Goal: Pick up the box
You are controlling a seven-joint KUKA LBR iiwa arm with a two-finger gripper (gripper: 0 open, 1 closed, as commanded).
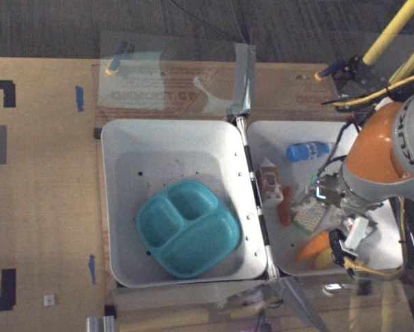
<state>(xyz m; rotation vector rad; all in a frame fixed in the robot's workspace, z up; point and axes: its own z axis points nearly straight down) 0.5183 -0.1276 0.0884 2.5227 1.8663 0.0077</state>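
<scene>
A small white and brown box (268,179) lies in the right bin (387,251), against its left wall. A flat pale green packet (309,218) lies near the bin's middle. The grey arm with its orange band (375,155) reaches in from the right. My gripper (324,191) hangs low over the middle of the right bin, just above and right of the green packet and well right of the box. Its body hides what is directly beneath it.
The right bin also holds a blue bottle (307,150) at the back, a red sausage-like piece (283,211), and an orange carrot (310,247) beside a yellow item (325,259) at the front. A teal divided plate (187,227) lies in the left bin (124,151).
</scene>
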